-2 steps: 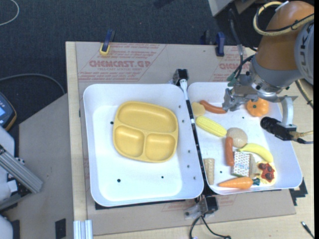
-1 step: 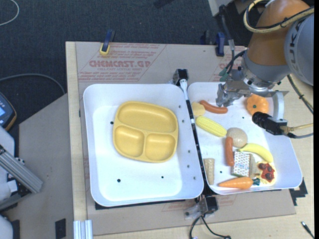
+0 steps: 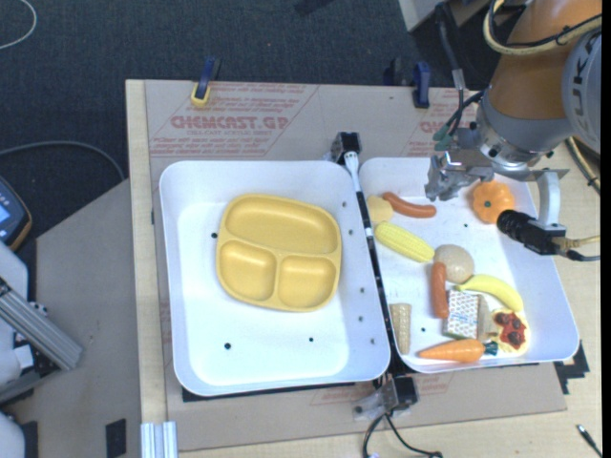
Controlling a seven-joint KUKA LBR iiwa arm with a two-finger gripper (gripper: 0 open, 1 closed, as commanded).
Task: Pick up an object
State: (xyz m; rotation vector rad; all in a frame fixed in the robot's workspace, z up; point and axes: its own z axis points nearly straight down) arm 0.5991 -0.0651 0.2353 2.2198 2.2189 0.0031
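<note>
White bin (image 3: 563, 299): long reddish-orange sausage (image 3: 409, 205).

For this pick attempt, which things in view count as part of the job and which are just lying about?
Job: gripper; the pickable toy food in the right bin: sausage, corn cob, orange, banana, carrot.

Lying about: yellow divided plate, left bin, blue clamps.
</note>
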